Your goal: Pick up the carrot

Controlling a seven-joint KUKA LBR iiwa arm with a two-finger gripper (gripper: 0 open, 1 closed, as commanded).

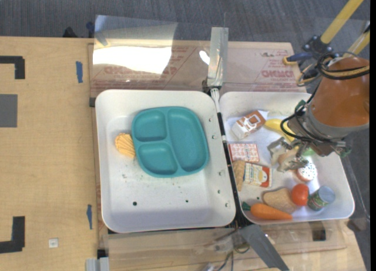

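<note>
Nearest the front edge of the bench, the carrot [271,211] lies in the right bin [346,196], tight against that bin's front wall and close to its front-left corner. Its long axis runs almost level across the view, along the wall, with the thick end toward the divider between the bins and the thin end pointing right. Just behind it sits a tan wedge of bread [278,197], touching or nearly touching the carrot's back side, and a red tomato [299,194] sits just right of that. A small tin [320,198] stands by the bin's right front.

A step farther back lie a flat snack packet [252,174] and a pink packet [243,151], with a small milk carton [248,123] and a banana [273,125] near the back wall.

The gripper [292,157] hangs over the middle of the right bin, under the orange band of the arm [343,99]. From where I stand the metal parts blur into the clutter below them, so I cannot tell how the jaws are set, and I see nothing plainly caught between them.

So the carrot lies toward the front and a little left of the gripper, fairly near. I judge the coming move must bring the gripper forward and down, closing across the carrot's short width, and the front wall and the bread leave little room on either side.

In the left bin [111,164] rest a teal divided plate [170,140] and a shell-shaped cookie [124,144] beside it.
</note>
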